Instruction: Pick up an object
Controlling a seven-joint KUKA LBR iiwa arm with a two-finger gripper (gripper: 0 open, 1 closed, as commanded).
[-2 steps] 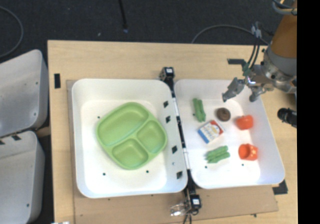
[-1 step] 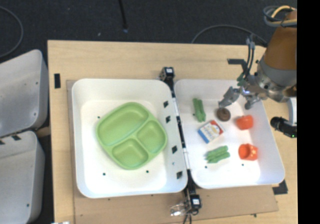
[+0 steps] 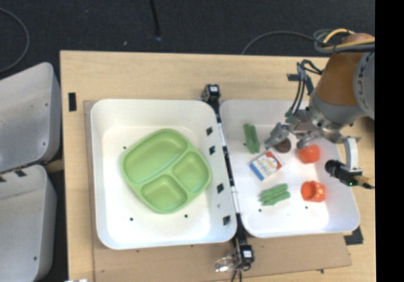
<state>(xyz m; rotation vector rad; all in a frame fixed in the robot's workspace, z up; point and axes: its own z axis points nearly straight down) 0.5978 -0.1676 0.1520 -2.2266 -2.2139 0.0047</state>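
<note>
Gripper point(image 3: 285, 137): at the end of the grey arm with its orange band point(image 3: 338, 79), low over the right bin point(image 3: 341, 214); whether it is released or clenched cannot be told.

Small dark brown object point(image 3: 283, 145): directly at the gripper tip; contact cannot be judged.

Orange-red piece point(image 3: 308, 154): just beside the gripper, on its arm side.

White and blue card-like packet point(image 3: 265, 164): near, just below the gripper in the view, lying tilted on the bin floor.

Dark green stick-shaped item point(image 3: 251, 137): near, on the side away from the arm, lying roughly lengthwise.

Green pod-like item point(image 3: 274, 195): farther down the view, past the packet.

Second orange-red piece point(image 3: 312, 191): at about the same remove, beside the pod-like item, apart from it.

Left bin point(image 3: 104, 224): well apart, beyond the divider between the two bins.

Light green three-compartment plate point(image 3: 165, 170): inside the left bin, farthest from the gripper.

Tabletop point(image 3: 145, 76): pale wood, carrying both bins.
</note>
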